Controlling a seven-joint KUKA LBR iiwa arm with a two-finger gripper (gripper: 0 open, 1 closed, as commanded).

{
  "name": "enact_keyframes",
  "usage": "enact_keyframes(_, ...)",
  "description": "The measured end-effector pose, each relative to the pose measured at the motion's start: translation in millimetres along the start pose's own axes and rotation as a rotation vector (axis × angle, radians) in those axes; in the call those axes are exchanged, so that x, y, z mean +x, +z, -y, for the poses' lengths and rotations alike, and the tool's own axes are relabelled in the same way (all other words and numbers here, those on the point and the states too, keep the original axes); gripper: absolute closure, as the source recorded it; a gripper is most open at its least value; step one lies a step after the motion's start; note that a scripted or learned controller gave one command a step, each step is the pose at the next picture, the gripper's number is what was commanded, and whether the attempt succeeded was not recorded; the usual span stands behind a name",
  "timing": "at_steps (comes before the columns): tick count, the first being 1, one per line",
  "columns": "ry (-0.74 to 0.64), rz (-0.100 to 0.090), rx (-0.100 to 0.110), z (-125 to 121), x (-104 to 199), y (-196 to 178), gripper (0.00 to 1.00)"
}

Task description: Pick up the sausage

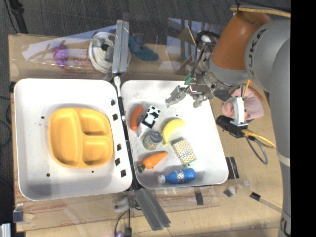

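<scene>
From the camera above the bench, my gripper point(186, 97) hung over the far part of the right bin point(217, 154), fingers spread and holding nothing. The sausage point(136, 116) lay near that bin's left wall, just beside a black-and-white toy point(150, 117), with a banana point(172, 129) nearby.

A yellow divided tray point(81, 136) sits in the left white bin point(29, 181). The right white bin point(210, 154) holds a banana point(172, 129), a carrot point(154, 160), a blue bottle point(177, 176) lying on its side, a small patterned box point(183, 151), a round tin point(152, 140) and a black-and-white block point(150, 117). Beyond the bins lie a purple toy point(60, 55) and a teal object point(142, 51).
</scene>
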State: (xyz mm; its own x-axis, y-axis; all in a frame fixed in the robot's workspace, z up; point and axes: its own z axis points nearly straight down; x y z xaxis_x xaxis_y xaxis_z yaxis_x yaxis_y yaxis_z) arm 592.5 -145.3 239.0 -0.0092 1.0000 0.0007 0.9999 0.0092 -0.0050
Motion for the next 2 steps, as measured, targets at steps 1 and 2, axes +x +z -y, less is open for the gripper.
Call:
enact_keyframes(1, -0.155, 0.0, 0.002, -6.5, 50.7, 132.9, 0.0)
enact_keyframes(2, -0.158, 0.001, 0.004, -6.5, 50.0, 122.9, 1.0)
